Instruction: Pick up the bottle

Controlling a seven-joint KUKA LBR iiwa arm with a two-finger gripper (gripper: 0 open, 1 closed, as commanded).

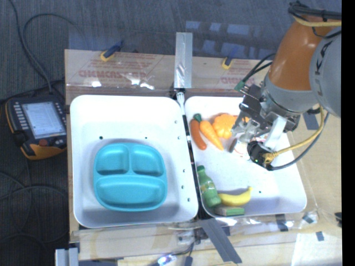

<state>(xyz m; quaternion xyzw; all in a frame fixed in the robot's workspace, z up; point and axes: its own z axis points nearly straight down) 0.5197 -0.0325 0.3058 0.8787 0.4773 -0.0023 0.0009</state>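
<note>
The grey arm (310, 65) reaches in from the right, its orange band uppermost, wrist angled downward. Its gripper (239, 133) hangs low over the right bin's (277, 198) far half, tilted toward the divider.

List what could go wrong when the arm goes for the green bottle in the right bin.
1. The bottle lies against the bin's left wall, so a finger may strike the wall rather than slide beside it.
2. The banana lies right beside the bottle, so the grasp could catch or shove it.
3. The gripper hangs over the carrot and orange fruit, away from the bottle; a short reach might close on those.
</note>
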